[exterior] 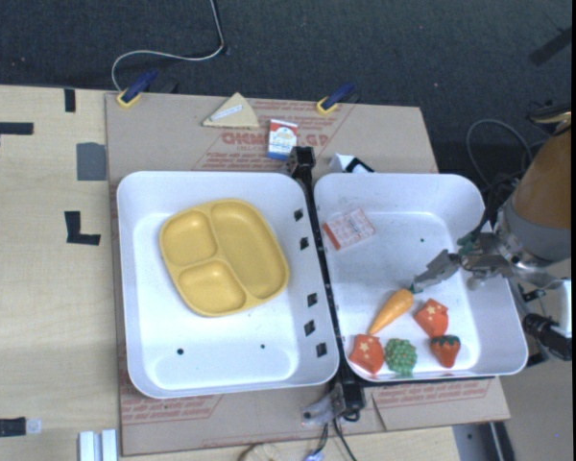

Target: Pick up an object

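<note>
Red print on the cardboard sheet [240,142] is too blurred to read.

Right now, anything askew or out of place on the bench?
Two things sit outside the bins on the brown cardboard sheet: a tan wedge-shaped piece and a small red-and-white carton, both behind the left white bin. A printed label lies crooked in the right white bin. No spill or damage visible.
</note>
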`<state>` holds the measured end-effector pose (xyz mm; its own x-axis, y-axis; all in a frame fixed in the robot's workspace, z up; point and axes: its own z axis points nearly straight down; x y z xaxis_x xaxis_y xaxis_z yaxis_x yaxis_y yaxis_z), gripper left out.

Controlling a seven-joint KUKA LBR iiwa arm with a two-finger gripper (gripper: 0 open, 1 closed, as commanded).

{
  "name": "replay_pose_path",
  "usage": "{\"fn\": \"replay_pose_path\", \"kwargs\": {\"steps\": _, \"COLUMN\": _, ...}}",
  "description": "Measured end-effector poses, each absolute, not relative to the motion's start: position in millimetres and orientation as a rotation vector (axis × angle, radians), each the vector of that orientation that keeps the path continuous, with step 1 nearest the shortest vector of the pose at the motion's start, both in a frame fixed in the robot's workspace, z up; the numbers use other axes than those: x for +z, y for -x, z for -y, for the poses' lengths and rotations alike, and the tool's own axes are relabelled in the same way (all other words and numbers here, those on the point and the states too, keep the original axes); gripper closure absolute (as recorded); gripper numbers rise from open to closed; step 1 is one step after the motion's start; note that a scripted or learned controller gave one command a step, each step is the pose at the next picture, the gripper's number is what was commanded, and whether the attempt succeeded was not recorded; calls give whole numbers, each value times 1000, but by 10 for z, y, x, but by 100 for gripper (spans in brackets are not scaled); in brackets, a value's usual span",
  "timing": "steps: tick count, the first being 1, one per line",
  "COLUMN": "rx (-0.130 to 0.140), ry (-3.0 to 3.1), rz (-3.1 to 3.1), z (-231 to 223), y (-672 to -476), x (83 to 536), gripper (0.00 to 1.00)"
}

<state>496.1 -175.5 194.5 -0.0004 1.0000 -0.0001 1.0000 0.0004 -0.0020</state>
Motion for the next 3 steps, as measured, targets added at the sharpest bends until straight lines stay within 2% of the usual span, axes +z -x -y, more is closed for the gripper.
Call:
{"fn": "replay_pose_path", "kwargs": {"steps": 1, "rx": -12, "ry": 2225, "rz": 2232, "z": 1433, "y": -5031, "x": 1001, "gripper": 0}}
{"fn": "replay_pose_path", "kwargs": {"steps": 2, "rx": -8, "ry": 2224, "rz": 2229, "z": 1433, "y": -5020, "x": 1079, "gripper": 100}}
{"fn": "replay_pose_path", "kwargs": {"steps": 3, "rx": 0, "ry": 2219, "rz": 2223, "z": 771, "y": -5296, "x": 1843, "gripper": 100}}
